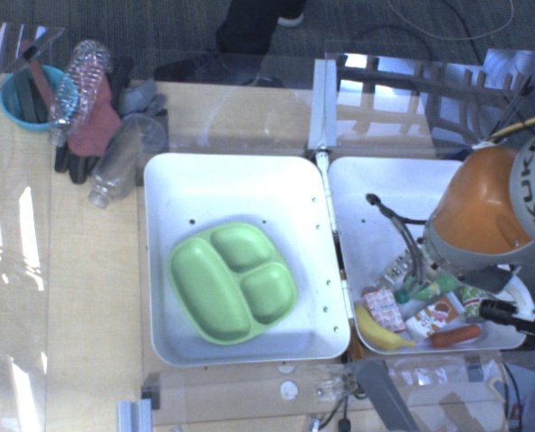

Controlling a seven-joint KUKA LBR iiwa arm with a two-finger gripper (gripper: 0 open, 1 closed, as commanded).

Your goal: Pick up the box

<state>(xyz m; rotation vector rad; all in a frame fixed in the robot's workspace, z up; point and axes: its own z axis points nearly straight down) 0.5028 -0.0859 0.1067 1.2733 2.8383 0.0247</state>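
Note:
The right bin [376,183] holds a pile of small items at its front. Among them an orange and white box [440,314] lies tilted, with a red sausage [457,335] just in front of it. A smaller pink patterned box [385,307] lies to its left, resting on a yellow banana [378,333]. My gripper [409,274] is low in the bin, right behind the pile and above the gap between the two boxes. The arm's grey and orange wrist [484,210] covers most of it. No object shows in its grasp.
A green divided plate [232,280] lies in the left bin [173,183]. Green packaging [439,286] sits by the gripper. Plastic bottles [119,160], a red cloth and a blue cup [24,97] lie on the bench at back left. A black cable [389,212] arcs across the right bin.

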